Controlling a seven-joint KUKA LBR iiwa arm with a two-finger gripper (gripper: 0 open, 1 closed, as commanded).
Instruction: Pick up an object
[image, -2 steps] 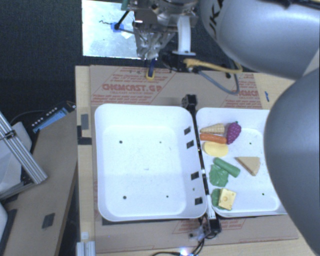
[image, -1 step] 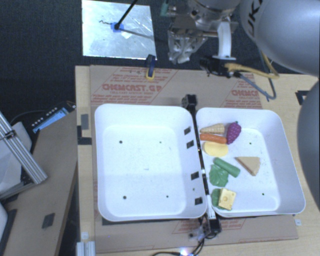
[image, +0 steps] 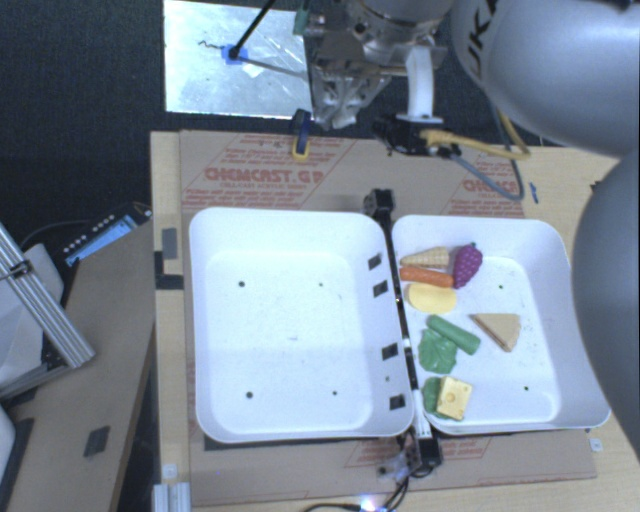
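Note:
The right bin holds several toy foods in its left half. A purple grape bunch lies beside a tan cone and an orange carrot. Below them are a yellow oval piece, a green pod and a green leafy piece. A tan wedge lies to their right, and a yellow cheese block sits near the front. My gripper hangs high at the back, above the cardboard beyond both bins, far from the foods and with nothing seen in it.
The left bin sits next to the right one, joined by a black divider strip. A blue-yellow clamp stands on the cardboard's back edge. Cables trail at the back right. The grey arm looms over the right side.

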